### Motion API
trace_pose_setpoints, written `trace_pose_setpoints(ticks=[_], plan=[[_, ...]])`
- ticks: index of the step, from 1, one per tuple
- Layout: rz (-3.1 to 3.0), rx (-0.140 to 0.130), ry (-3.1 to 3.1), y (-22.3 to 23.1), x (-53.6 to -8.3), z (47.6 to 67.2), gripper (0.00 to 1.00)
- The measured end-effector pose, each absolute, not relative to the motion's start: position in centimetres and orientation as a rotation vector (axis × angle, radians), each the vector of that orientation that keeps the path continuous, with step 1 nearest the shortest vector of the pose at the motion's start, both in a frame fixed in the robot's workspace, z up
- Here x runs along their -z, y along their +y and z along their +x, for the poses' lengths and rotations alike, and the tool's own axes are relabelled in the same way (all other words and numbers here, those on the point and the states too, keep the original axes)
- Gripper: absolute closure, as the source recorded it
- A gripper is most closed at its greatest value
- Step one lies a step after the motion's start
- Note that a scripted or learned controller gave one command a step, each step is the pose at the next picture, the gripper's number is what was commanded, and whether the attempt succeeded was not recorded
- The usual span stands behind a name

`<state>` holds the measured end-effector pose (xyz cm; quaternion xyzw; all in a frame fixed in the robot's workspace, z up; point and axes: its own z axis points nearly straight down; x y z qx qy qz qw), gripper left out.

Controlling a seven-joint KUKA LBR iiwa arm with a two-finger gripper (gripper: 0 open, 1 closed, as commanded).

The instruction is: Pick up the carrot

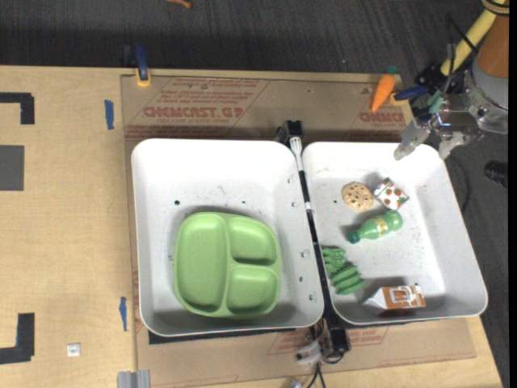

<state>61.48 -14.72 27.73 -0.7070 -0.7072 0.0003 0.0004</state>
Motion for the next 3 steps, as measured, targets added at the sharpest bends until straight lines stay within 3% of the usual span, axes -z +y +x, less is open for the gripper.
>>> trace_pose_setpoints(ticks=[2,3], plan=[[-2.294,-0.002,-2.143,-3.7,-18.4,51.4,0.0],[-2.54,0.0,-1.848,-11.2,-9.6,50.4,0.0]])
